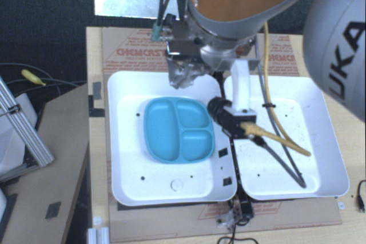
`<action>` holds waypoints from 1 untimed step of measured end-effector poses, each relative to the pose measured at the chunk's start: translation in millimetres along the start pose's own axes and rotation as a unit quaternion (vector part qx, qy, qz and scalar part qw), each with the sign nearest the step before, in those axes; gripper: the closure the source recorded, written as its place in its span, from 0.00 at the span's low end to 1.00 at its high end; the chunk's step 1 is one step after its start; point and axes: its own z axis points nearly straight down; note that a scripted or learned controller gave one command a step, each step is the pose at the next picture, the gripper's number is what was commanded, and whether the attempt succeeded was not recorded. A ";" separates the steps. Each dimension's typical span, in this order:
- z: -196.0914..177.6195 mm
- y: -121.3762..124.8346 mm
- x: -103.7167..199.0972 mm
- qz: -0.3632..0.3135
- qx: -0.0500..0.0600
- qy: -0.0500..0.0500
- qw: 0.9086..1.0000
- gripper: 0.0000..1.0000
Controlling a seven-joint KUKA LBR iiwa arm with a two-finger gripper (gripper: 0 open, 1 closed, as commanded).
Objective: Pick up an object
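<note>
Plate (177, 130) (blue, three compartments) lies in left bin (123, 123).

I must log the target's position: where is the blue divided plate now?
In the camera view, the blue divided plate lies flat in the left white bin, below the gripper.

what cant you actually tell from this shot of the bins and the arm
- Gripper: camera view; its fingers blur against the white rim, so open or shut is unclear, and whether they touch anything.
- Left bin: its far rim is covered by the arm's wrist.
- Right bin: its far corner is covered by the grey arm link.
- Blue divided plate: fully visible, but small marks near it are too tiny to identify.
</note>
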 end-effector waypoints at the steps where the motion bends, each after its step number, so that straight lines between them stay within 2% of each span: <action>1: 96.3 -0.2 -35.5 0.005 0.004 -0.002 1.000 1.00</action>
